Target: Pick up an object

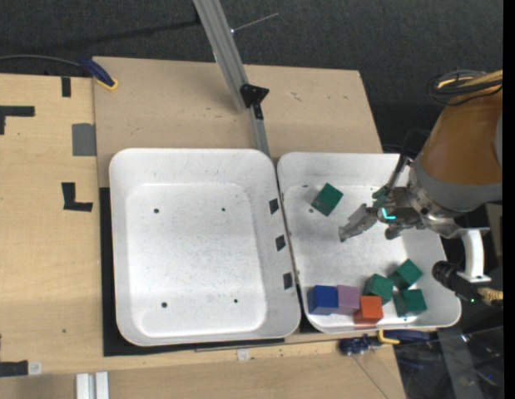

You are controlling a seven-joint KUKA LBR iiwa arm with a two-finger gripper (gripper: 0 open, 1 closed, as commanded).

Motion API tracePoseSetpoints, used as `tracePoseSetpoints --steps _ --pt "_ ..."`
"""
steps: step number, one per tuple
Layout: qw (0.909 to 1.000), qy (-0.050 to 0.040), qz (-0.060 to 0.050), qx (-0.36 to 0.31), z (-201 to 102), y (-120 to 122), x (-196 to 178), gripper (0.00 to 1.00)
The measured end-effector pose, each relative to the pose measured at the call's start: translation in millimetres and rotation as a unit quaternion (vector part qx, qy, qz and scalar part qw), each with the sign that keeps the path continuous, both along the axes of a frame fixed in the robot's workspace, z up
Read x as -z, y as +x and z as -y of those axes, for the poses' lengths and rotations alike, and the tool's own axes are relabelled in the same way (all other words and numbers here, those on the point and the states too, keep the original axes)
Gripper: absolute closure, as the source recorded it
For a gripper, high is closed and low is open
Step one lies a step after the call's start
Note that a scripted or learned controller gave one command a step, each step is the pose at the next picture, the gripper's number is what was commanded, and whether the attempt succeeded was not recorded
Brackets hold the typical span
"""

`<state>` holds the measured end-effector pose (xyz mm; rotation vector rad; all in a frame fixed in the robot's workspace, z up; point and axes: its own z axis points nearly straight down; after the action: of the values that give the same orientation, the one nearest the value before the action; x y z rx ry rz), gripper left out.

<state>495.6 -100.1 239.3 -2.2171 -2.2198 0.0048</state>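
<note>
The arm's two-finger gripper hangs over the right shallow white bin, its fingers spread apart with nothing between them. A dark green cube lies just up-left of it, apart from the fingers. Along the bin's near edge cluster a blue cube, a pale purple block, an orange block and three more green blocks (all touching or nearly so).

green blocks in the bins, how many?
4. One sits alone in the upper part of the right bin; three cluster at its lower right. Others may hide under the arm.
</note>
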Motion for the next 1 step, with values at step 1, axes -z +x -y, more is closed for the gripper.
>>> tracePoseSetpoints --steps 1 --pt "1.0000 -0.0002 0.002 0.000 0.2 0.7 -1.7 0.00"
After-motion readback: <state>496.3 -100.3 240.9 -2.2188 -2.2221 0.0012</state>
